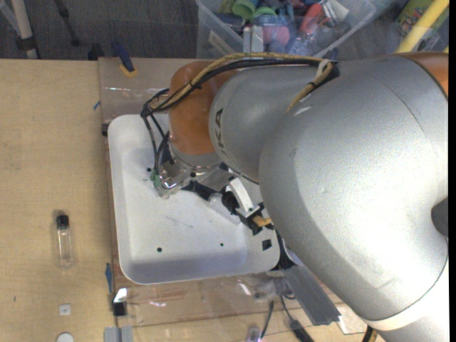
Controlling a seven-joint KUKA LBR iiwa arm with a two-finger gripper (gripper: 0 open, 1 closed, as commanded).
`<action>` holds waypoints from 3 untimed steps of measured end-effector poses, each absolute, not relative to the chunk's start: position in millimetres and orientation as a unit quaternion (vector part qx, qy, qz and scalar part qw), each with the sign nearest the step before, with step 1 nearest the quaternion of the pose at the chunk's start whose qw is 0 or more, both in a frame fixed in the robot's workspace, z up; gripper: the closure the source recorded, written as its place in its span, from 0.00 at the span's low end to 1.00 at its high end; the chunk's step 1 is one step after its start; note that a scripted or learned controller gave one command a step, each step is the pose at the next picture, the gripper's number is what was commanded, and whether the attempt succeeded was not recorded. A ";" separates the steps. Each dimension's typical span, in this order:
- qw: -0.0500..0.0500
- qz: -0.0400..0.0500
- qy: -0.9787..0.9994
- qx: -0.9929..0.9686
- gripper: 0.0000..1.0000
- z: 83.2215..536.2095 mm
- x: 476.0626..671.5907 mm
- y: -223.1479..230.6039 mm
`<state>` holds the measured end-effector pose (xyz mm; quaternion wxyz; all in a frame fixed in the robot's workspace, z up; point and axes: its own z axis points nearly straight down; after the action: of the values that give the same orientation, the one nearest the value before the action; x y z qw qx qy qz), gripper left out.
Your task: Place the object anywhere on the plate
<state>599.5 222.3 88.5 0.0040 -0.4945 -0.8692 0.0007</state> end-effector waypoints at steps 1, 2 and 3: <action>0.016 0.008 -0.931 -0.364 1.00 88.9 625.0 220.0; -0.003 -0.001 -0.978 -0.208 1.00 129.2 659.2 201.4; -0.005 -0.002 -0.996 0.094 1.00 89.7 606.9 221.6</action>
<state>606.9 221.6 89.7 -0.0053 0.0945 -0.9955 -0.0020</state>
